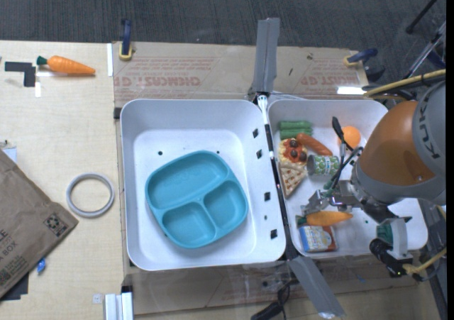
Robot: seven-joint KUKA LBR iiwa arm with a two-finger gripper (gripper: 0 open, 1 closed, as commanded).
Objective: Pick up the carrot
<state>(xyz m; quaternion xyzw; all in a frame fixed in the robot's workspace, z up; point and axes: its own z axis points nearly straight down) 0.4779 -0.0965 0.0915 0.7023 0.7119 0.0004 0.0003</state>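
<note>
An orange carrot (pixel 328 217) lies near the front of the right bin (pixel 369 109), just behind a small packet (pixel 316 238). My gripper (pixel 328 203) hangs directly over this carrot, touching or almost touching its top side. The wrist and the orange arm band (pixel 397 152) hide much of the gripper from above. A second carrot (pixel 69 66), with a green top, lies outside the bins on the bench at the far left.
The right bin also holds a green vegetable (pixel 295 128), a red-orange piece (pixel 314 143), a pizza slice (pixel 291 166), a small can (pixel 325 164) and an orange ball (pixel 350 136). The left bin (pixel 142 141) holds a blue divided plate (pixel 196 198). A tape ring (pixel 90 194) and a cardboard box (pixel 25 230) lie on the bench at left.
</note>
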